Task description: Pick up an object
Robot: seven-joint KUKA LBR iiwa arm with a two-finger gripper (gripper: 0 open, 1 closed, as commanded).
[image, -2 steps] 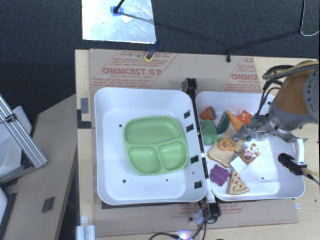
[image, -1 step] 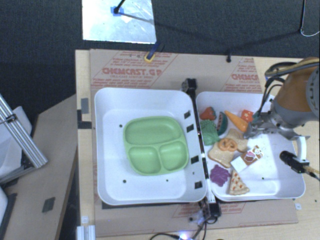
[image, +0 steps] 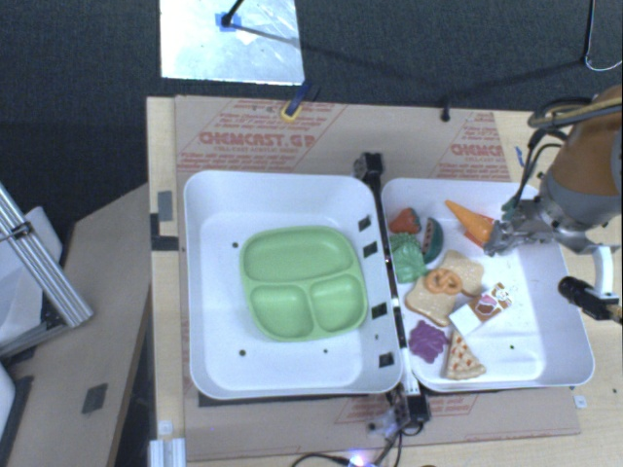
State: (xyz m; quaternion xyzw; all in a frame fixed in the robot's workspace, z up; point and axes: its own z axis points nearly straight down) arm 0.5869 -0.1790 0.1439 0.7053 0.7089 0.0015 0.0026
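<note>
Gripper point(image: 498, 238) metalwork hangs over the far right part of the right bin point(image: 569, 358), just beside the wide end of an orange carrot-shaped cone point(image: 470, 220); its parts are too small and blurred to tell how they stand, and nothing can be seen held. Behind it the arm point(image: 584, 168) rises toward the right edge, a smooth orange band above a grey wrist, with dark cables looping over it. Small toy foods are clustered in the left half of this shallow white plastic bin: a reddish lump point(image: 405, 221) at the far side, a watermelon wedge point(image: 431, 238) with a dark green rind just beside it, and a crinkled green leafy piece point(image: 407, 258) below them. Nearer the middle lies a tan bread slice point(image: 446, 295) with an orange pretzel point(image: 444, 281) resting on it, touching a small cake-like block point(image: 490, 303) to its right. At the near side sit a ruffled purple piece point(image: 426, 340) and a triangular pizza slice point(image: 464, 356). The left bin point(image: 209, 358) holds a glossy pale green tray point(image: 303, 282) with rounded corners and three compartments, one long and two smaller. Both bins rest on a tan board point(image: 263, 134) printed with red lettering.
</note>
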